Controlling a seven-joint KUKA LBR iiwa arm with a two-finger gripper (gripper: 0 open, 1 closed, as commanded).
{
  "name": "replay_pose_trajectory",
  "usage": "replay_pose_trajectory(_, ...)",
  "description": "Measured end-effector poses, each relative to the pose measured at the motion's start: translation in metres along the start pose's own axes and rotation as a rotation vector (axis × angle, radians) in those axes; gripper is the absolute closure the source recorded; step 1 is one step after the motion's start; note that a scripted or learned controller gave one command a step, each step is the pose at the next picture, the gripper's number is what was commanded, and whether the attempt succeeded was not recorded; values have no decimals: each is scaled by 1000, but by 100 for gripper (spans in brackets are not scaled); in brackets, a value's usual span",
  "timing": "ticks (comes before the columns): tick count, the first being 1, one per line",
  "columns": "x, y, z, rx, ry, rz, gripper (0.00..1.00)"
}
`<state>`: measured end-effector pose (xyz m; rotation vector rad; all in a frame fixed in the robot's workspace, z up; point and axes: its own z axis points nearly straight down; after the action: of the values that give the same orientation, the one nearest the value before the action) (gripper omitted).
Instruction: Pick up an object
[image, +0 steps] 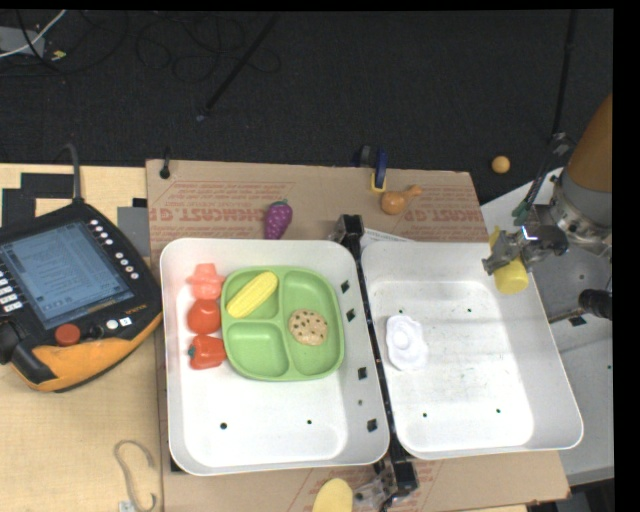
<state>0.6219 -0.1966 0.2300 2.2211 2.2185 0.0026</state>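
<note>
**Carefully now: lift clear, grip kept firm**

Pinched between the gripper (508, 262) fingers, a yellow block (512, 277), above the right bin (560, 400) rim. Raise straight, no swinging. Down-left, well apart: white object (405, 341). Farther left, green tray (262, 352).

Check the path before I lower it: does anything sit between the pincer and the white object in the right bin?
Nothing visible. The pincer hangs over the right bin's far right rim; bare floor separates it from the white object.
</note>
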Motion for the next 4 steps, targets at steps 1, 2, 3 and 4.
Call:
replay_pose_trajectory(1, 46, -9, 8, 7, 3, -3, 100)
replay_pose_trajectory(2, 104, -33, 8, 8, 3, -3, 100)
replay_pose_trajectory(3, 152, -51, -3, 7, 4, -4, 100)
replay_pose_trajectory(4, 201, -75, 8, 9, 2, -3, 100)
